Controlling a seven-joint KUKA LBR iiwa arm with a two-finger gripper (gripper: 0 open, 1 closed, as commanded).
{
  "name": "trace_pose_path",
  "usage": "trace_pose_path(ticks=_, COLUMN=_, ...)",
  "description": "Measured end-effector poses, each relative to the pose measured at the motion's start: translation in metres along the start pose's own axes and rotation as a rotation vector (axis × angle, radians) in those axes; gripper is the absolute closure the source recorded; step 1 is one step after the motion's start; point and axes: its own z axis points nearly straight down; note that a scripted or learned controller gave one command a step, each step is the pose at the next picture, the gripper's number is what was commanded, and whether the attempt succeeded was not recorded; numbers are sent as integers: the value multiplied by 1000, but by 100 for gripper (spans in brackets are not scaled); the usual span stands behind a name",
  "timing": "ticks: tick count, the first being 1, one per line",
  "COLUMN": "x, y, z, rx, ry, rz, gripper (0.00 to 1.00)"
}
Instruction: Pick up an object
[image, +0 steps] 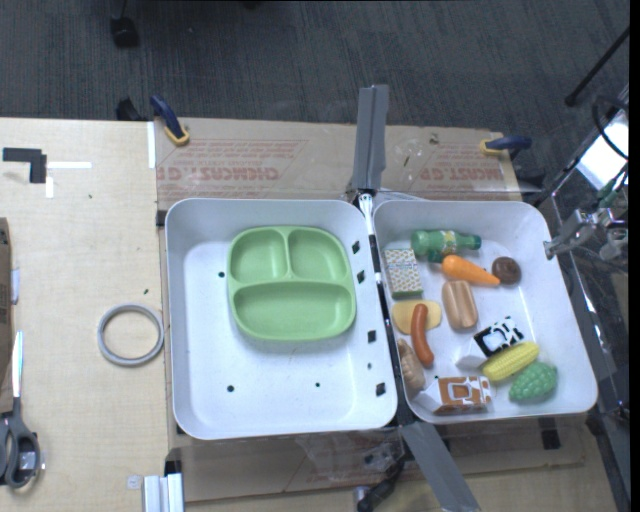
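Camera view | Step: I judge pre-approach, nothing grasped | Target: I select the orange plastic toy carrot (470, 270) in the right shallow white bin (565, 300), beside the green toy bottle (445, 242) | Jaws: cannot tell | Next: descend over carrot, close.

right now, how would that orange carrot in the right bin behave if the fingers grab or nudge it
The orange toy carrot looks like smooth moulded plastic, so probably stiff, light and a bit slippery. Its round, tapered shape lies on its side on the right white bin floor, so a push would likely roll it in a curve, perhaps into the green bottle beside it.
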Motion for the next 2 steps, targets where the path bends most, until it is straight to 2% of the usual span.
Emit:
trace_pose_path(ticks=1, x=30, y=-17, z=102, rx=2, ry=1, rz=529, gripper=0)
trace_pose_path(ticks=2, x=45, y=38, z=178, rx=2, ry=0, rz=524, gripper=0)
